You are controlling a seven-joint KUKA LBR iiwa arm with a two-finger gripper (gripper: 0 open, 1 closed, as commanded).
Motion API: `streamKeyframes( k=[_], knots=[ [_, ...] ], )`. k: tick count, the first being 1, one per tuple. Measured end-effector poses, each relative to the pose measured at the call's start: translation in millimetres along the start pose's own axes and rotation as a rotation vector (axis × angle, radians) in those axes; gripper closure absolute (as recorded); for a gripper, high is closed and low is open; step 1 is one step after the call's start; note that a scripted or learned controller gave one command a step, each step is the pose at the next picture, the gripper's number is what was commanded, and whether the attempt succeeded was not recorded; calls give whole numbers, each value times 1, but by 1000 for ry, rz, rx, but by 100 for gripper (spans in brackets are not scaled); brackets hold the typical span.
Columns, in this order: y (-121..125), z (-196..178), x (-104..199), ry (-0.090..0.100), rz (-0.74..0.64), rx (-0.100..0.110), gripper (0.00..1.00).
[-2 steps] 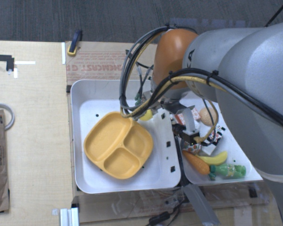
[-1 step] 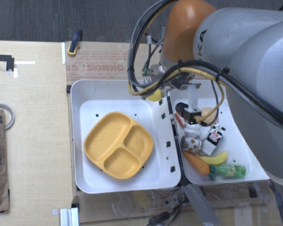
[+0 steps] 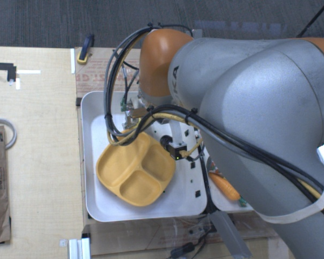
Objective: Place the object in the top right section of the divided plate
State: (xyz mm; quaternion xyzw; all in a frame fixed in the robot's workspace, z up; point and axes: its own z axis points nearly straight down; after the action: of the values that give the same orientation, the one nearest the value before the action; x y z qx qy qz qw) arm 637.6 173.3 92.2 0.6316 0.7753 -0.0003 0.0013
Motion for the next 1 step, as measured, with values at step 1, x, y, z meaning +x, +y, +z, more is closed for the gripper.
streamKeyframes(
  k=[1],
  knots=[
    [31,-54,41,0,-116,0,100]
  ],
)
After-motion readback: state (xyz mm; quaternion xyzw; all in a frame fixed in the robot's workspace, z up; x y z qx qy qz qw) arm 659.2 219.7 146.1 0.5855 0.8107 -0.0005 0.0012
